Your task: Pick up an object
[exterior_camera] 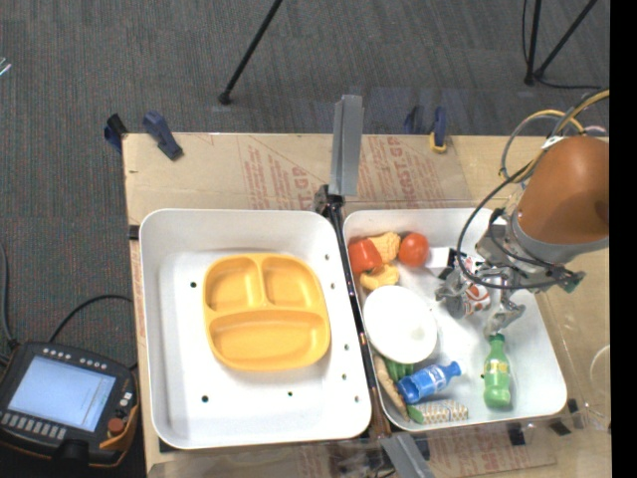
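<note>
Nearest the camera, at the lower left and off the worktop, a teach pendant lies with its screen lit. On the worktop, the left bin holds a yellow divided tray lying flat near its middle. In the near part of the right bin lie a small coiled spring, a blue bottle on its side and a green bottle (cap pointing away). Just beyond them sits a white bowl, and farther back an orange piece, a yellowish toy and a red ball cluster together. The gripper hangs low over the bin's right side, just beyond the green bottle; whether its jaws stand wide or narrow cannot be told, and something small with red on it shows among its metal parts.
</note>
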Controlling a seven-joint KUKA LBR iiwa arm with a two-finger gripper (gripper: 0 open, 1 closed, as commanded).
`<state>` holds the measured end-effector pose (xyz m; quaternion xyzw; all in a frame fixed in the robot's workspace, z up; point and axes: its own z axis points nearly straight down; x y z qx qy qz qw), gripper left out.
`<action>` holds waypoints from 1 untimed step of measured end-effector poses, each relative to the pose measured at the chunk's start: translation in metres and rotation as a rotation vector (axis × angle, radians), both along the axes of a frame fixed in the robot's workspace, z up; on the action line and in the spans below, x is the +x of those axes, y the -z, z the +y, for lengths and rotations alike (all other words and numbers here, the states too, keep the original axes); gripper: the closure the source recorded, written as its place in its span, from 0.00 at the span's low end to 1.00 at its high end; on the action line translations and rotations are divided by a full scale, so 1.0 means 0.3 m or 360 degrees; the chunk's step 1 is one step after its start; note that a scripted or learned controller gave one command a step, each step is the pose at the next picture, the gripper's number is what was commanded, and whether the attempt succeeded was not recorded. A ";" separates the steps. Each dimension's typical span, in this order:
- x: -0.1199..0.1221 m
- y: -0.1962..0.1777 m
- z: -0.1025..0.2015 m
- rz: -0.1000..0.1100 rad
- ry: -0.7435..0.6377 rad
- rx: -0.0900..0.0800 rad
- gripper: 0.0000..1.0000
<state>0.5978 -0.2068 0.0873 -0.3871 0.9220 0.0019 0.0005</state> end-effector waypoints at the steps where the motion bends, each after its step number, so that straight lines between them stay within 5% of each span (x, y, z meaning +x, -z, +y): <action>1: 0.006 -0.034 0.007 -0.0005 0.0002 0.0005 1.00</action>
